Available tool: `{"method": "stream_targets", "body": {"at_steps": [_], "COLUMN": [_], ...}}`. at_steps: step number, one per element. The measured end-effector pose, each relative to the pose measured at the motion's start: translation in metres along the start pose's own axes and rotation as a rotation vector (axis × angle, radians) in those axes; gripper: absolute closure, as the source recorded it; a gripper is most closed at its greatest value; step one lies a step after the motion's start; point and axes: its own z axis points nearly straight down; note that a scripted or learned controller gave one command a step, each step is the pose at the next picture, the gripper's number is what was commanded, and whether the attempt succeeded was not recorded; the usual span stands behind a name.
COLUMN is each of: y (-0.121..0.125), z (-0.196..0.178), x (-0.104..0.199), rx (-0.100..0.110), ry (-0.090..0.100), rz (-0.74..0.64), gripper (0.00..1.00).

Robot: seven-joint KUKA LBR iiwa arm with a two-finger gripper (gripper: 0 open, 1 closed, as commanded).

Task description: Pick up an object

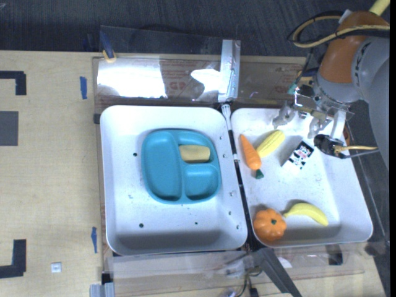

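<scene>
Orange and round, a small pumpkin [270,224] sits at the lower edge of the right bin [346,197], with a yellow banana [307,213] curving just beside it on the right. Further up the bin, a carrot [250,153] with a green tip lies along the left wall, and a pale yellow corn cob [270,143] lies tilted just right of it. A small black-and-white block [300,155] rests nearby, right of the corn. Above these, in the upper right of the frame, the gripper [304,120] hangs with its two fingers apart, clamped on nothing. In the left bin [117,166] a blue divided plate [179,164] carries a tan piece of bread [195,153]. Both bins stand on a light wooden bench [43,166]; beyond it lies dark floor [154,5].
</scene>
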Motion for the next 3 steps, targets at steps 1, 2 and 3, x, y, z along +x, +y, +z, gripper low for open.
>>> {"method": "stream_targets", "body": {"at_steps": [1, 2, 3], "y": [-0.004, -0.003, -0.003], "z": [0.051, 0.040, 0.040], "x": [0.002, 0.003, 0.003], "rx": [-0.011, -0.013, -0.012], "ry": [0.000, 0.000, 0.000], "rz": [0.054, 0.052, 0.052], "gripper": [0.00, 1.00, 0.00]}}
